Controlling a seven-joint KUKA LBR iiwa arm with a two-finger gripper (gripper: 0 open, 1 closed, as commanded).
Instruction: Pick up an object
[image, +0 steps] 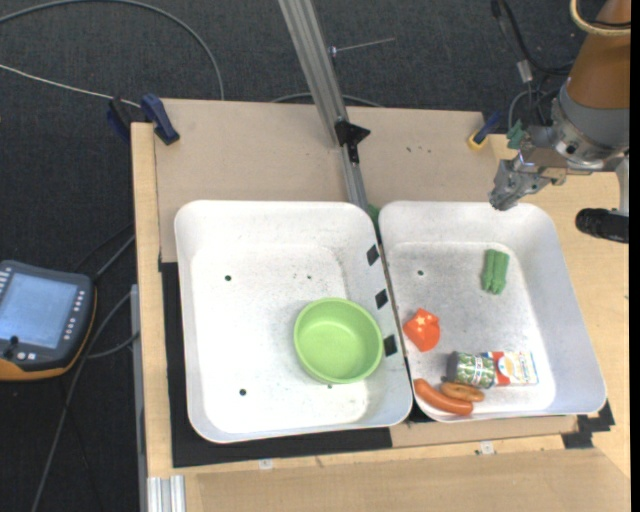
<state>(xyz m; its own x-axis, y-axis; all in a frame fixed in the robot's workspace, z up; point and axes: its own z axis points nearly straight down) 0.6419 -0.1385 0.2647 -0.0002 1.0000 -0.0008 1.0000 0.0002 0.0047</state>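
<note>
Hovering claw (507, 192) over right bin's (560, 260) far rim | grip unclear | green block (495, 271) near

Bowl (338, 340) in left bin (210, 250)

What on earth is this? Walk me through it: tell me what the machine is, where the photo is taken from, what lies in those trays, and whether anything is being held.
This is one photo from a camera fixed above a workbench, looking down at a slant. The grey and orange thing at the upper right is a robot arm; its gripper, a two-fingered hand, hangs over the far edge of the right bin, and nothing shows between its fingers.

Two shallow white bins sit side by side. The left bin has a green bowl. The right bin holds a green block, a red pepper toy, a small can beside a little carton, and a hot dog toy at the near edge.
</note>
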